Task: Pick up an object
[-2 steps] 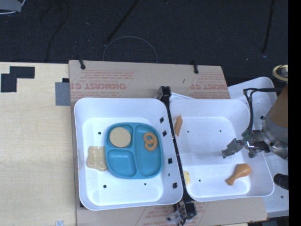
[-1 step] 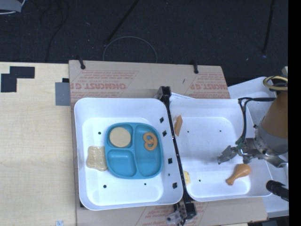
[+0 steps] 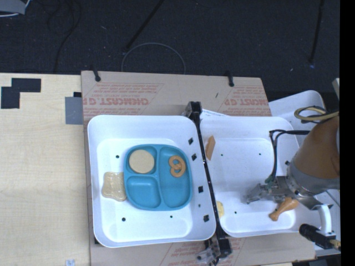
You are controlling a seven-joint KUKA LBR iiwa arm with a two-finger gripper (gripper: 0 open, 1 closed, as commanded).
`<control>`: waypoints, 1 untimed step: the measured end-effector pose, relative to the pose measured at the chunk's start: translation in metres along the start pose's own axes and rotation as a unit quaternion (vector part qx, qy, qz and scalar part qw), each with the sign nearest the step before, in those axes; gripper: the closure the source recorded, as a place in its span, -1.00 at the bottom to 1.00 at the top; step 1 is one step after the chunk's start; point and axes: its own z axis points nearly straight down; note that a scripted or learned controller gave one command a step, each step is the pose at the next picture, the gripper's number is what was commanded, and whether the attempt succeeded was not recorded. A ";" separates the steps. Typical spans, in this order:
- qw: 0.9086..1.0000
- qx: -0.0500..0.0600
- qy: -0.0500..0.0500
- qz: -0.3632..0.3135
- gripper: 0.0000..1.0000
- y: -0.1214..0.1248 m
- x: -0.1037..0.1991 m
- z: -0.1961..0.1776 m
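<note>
My gripper [image 3: 256, 195] is low over the floor of the right bin [image 3: 244, 148], near its front right, with the grey arm and its orange band [image 3: 321, 148] coming in from the right. A small orange-brown piece [image 3: 282, 208] lies on the bin floor just right of and below the gripper tip, beside it and not in its grasp. A tan stick [image 3: 210, 147] leans at the right bin's far left wall. A small yellow bit [image 3: 220, 208] lies at that bin's front left edge.
The left bin [image 3: 105, 132] holds a blue divided tray [image 3: 150, 195] with a round cracker [image 3: 141, 161] and a pretzel [image 3: 177, 165] in its compartments. A pale toast-like piece [image 3: 113, 185] lies left of the tray. A black divider [image 3: 203, 170] separates the bins.
</note>
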 end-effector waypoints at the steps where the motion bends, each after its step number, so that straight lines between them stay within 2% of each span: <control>1: 1.000 -0.002 -0.001 0.004 1.00 0.001 -0.002 -0.013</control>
